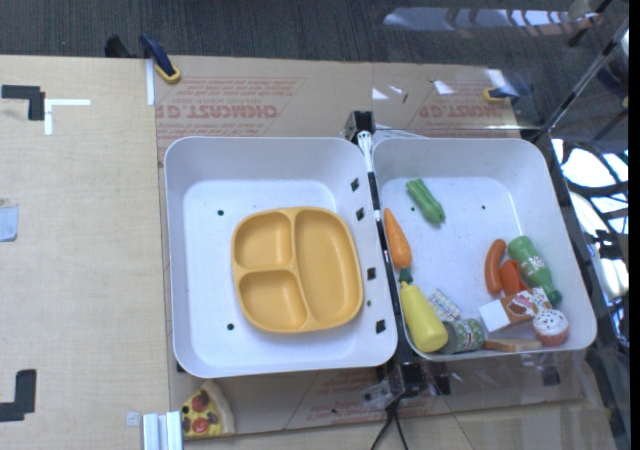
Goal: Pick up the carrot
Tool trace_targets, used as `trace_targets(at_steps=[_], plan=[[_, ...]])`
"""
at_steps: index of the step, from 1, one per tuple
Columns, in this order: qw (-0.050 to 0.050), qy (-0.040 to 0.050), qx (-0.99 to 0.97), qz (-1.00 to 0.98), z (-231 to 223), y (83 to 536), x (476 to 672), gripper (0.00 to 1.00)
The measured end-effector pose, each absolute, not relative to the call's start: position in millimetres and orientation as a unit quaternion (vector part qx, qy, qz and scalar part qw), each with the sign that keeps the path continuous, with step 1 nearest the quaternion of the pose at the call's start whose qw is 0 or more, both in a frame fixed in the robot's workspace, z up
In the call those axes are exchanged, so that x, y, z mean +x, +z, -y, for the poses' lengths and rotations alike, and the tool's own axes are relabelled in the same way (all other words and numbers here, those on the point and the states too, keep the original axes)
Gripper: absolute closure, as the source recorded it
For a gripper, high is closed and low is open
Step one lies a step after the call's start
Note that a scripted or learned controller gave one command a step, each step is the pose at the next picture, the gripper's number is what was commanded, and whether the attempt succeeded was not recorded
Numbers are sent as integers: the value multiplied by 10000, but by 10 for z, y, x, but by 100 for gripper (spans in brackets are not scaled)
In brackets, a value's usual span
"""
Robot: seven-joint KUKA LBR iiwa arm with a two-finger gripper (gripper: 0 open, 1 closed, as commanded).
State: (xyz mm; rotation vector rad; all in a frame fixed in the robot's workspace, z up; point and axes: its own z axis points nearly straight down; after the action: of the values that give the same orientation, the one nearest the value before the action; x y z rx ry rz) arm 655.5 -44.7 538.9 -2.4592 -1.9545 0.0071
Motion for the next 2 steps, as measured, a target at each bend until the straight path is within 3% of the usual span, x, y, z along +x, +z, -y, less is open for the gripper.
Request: trace_targets(at_steps=[2], plan=[[-1, 17, -9338, 3579, 717, 5392, 6599, 0]])
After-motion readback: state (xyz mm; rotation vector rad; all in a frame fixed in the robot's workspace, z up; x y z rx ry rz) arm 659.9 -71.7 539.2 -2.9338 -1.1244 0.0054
